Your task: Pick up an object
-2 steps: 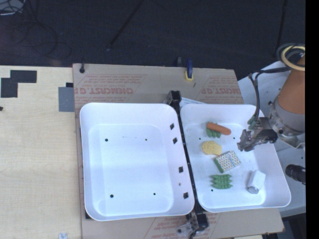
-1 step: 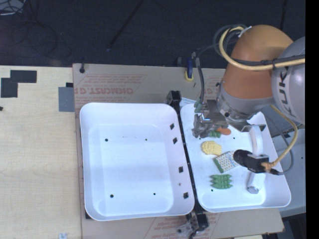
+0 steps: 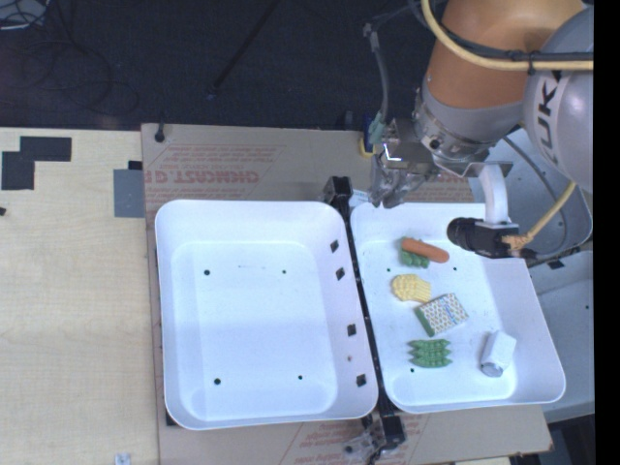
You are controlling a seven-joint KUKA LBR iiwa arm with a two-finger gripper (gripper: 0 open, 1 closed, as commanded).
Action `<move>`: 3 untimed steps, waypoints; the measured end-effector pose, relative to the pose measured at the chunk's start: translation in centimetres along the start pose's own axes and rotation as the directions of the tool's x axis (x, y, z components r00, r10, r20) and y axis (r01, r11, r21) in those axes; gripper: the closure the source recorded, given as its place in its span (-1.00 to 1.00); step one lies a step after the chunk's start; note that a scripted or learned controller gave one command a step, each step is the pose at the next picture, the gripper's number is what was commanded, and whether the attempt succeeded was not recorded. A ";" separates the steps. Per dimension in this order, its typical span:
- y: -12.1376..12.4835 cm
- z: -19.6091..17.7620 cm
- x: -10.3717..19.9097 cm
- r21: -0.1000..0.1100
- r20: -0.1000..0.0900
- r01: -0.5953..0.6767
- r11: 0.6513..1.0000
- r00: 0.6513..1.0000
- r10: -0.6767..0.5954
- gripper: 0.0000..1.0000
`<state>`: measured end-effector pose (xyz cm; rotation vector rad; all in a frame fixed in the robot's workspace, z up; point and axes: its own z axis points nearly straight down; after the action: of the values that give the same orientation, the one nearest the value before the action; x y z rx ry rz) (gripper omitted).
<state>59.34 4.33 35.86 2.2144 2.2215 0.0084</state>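
my gripper (image 3: 390, 194) hangs over the right bin's (image 3: 542, 376) far rim, grip unreadable; next i descend onto the carrot (image 3: 426, 251).

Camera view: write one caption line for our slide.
Gripper above right bin's far edge; carrot, corn inside.

Two smooth, slightly glossy white plastic bins, left (image 3: 184, 260) and right (image 3: 542, 356), on a matt brown cardboard sheet (image 3: 252, 168) with printed lettering, pale matt wood-grain bench top (image 3: 68, 308), glossy orange band (image 3: 484, 37) on the arm, dull grey metal gripper (image 3: 390, 194), small shiny plastic-looking toy foods.
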 end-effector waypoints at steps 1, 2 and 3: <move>-7.3 9.9 -5.3 0.025 0.002 -0.010 1.000 1.000 0.010 1.00; -5.0 0.0 1.6 -0.001 -0.002 0.004 1.000 1.000 -0.004 1.00; -12.1 5.1 -0.6 0.020 0.001 -0.005 1.000 1.000 0.005 1.00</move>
<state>47.25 3.67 30.68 2.2293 2.2256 -0.0149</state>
